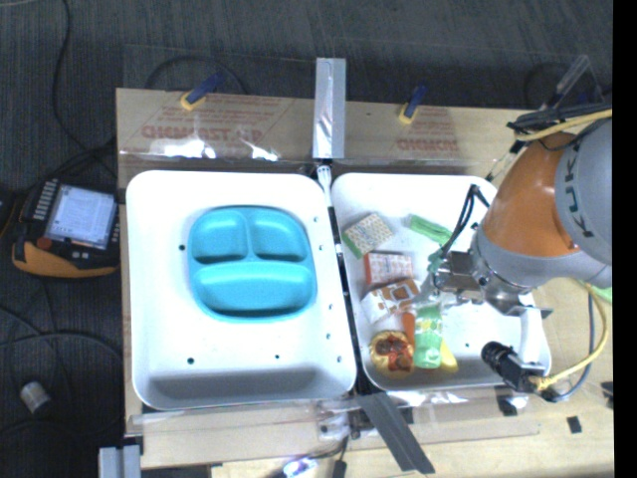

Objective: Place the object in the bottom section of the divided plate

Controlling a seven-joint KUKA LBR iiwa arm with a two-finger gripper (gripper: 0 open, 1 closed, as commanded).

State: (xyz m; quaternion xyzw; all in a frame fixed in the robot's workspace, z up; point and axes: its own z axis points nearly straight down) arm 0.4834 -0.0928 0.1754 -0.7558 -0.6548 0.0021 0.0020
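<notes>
A blue divided plate (250,263) lies in the left bin (159,366), two small sections at its top and one wide section at its bottom, all bare. My gripper (434,289) hangs low over the right bin (450,193), right above a pile of small packaged items. Under it lie a green packet (429,342), an orange-red packet (393,295) and a brown-and-yellow item (392,351). The wrist body covers the fingertips, so what sits between them is hidden.
More items sit in the right bin: a checkered packet (367,232), a red-and-white packet (388,265) and a green wrapper (430,229). The bins' shared wall (338,267) runs between plate and pile. A handheld device (68,225) rests off the bench at left.
</notes>
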